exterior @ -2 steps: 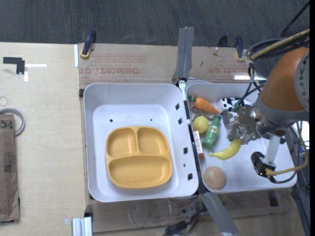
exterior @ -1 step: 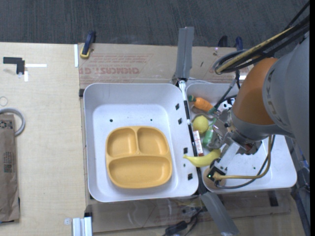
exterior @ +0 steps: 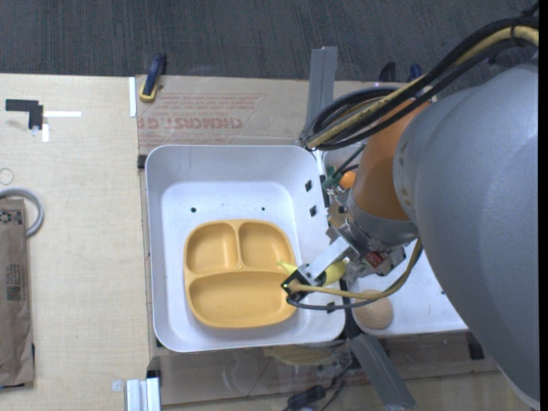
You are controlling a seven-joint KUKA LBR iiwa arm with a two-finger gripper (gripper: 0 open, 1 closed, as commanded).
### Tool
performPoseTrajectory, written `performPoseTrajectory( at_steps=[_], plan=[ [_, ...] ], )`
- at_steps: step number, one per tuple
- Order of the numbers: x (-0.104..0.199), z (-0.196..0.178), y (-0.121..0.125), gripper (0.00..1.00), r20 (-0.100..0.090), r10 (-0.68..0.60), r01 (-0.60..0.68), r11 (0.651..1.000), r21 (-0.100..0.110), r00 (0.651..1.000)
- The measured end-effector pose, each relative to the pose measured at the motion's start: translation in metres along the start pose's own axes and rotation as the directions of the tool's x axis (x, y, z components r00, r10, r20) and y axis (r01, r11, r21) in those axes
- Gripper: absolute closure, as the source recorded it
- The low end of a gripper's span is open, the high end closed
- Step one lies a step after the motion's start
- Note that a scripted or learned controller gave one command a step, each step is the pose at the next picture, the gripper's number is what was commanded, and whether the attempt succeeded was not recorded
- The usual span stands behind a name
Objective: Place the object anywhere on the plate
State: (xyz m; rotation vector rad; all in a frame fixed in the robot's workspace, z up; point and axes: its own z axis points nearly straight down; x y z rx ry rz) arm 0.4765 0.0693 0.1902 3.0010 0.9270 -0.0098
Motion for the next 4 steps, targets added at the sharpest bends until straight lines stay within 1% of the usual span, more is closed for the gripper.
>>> performPoseTrajectory(
  at_steps=[1, 2, 3, 4],
  plan=[
    [0.062, -0.001, 0.045, 1.00, -0.002, 0.344, -0.344, 0.939, 0.000, 0.939],
    [0.104, 0.045, -0.001, 1.00, -0.002, 0.374, -0.374, 0.927, 0.000, 0.927],
    [0.105, 0.045, -0.001, 0.00, -0.003, 0.375, -0.375, 0.927, 0.000, 0.927],
    [0.085, -0.001, 0.027, 0.00, -0.003, 0.392, -0.392, 0.920, -0.001, 0.920]
  ],
)
